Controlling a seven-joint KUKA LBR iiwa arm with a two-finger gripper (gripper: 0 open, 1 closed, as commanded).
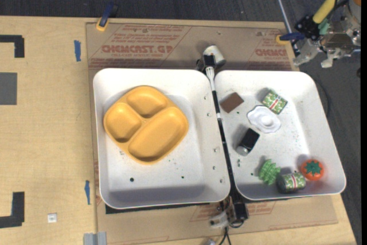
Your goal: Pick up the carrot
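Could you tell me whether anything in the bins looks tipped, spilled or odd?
Nothing stands out. The yellow plate sits flat in the left bin; the small items, such as the white cup, lie apart in the right bin.

White bins [114, 181] on tan cardboard [143, 43] printed with red lettering. Yellow-orange plate [145, 123] sits in the left one. On the right: a brown block [232, 102], a white cup [264, 120], a black box [248, 140], a green leafy piece [268, 171], an orange-red tomato [312, 169] with green top, and two green-red-white cans [274, 101].
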